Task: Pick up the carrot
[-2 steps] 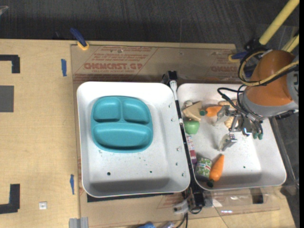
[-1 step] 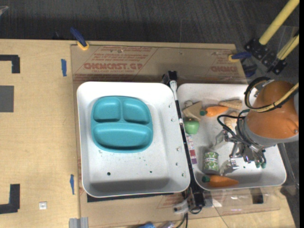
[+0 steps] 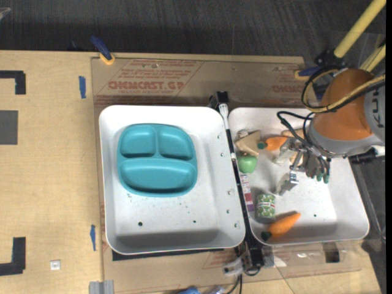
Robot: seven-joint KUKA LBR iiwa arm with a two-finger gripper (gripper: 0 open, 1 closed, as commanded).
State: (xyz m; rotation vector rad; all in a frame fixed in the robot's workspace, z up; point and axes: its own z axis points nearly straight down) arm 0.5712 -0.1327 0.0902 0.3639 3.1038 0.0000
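An orange carrot with a dark green stem end lies at the front of the right bin, close to its near wall. A smaller orange carrot-like piece with a green end lies at the back of the same bin. My gripper hangs over the middle of the right bin, just right of the small orange piece and well behind the front carrot. Nothing can be seen held in it. The wrist and its cables hide part of the bin floor.
The right bin also holds a green round fruit, a tan piece, a green patterned can and a slim purple item. A teal divided plate sits in the left bin.
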